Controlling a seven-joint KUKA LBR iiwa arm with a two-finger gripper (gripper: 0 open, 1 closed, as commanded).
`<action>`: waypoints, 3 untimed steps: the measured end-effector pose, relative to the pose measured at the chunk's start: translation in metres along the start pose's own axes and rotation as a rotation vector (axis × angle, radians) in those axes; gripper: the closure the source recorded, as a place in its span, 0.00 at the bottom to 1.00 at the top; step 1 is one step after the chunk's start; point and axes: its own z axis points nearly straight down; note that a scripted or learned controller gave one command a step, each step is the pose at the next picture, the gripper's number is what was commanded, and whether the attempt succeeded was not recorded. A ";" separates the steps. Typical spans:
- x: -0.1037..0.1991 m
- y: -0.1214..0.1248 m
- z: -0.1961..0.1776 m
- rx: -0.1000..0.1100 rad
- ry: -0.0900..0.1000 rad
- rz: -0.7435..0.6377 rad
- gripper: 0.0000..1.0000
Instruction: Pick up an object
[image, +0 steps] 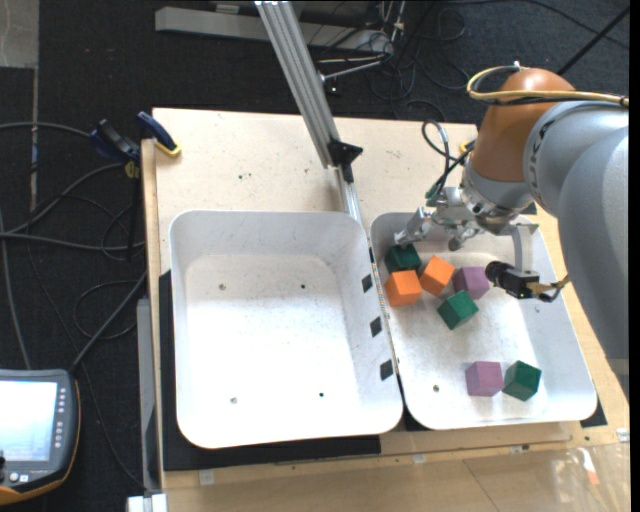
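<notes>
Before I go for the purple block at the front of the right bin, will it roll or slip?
The purple block looks flat-faced and rigid, so it probably won't roll. It sits right beside a green block, so a push may nudge both. The white bin floor looks smooth; expect sliding.

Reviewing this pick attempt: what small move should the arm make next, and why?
Probably a short, straight descent. The gripper hangs at the far end of the right bin, just above the cluster of blocks, nearest the dark green block and orange block, with nothing seen between its fingers.
</notes>
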 end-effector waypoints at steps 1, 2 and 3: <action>0.000 0.001 -0.011 -0.004 0.001 0.001 1.00; -0.002 -0.004 -0.071 0.011 0.001 0.003 1.00; 0.000 -0.011 -0.129 0.011 0.001 0.002 1.00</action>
